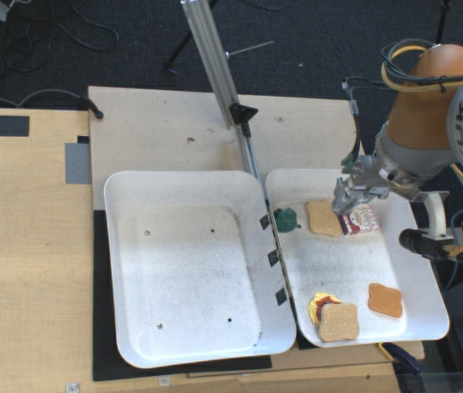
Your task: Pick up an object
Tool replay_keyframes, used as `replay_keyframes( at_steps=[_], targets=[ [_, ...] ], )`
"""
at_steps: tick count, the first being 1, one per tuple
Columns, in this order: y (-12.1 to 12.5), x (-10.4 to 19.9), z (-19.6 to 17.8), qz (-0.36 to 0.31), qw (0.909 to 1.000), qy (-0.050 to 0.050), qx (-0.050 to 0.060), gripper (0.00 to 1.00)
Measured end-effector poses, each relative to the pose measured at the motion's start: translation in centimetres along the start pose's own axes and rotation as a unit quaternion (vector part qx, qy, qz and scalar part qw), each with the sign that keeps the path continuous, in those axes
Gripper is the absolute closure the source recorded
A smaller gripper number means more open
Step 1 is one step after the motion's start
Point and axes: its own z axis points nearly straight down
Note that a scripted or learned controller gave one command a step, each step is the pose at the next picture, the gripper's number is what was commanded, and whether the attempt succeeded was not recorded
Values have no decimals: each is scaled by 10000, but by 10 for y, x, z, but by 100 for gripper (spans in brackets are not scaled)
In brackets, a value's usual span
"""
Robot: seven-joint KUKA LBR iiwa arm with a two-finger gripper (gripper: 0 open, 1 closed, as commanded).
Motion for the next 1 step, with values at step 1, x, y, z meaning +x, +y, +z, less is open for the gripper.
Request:
replay_keyframes(
  at_steps=[1],
  targets=[
    [2,50,-8,5,10000,-5,-6,100]
  ],
)
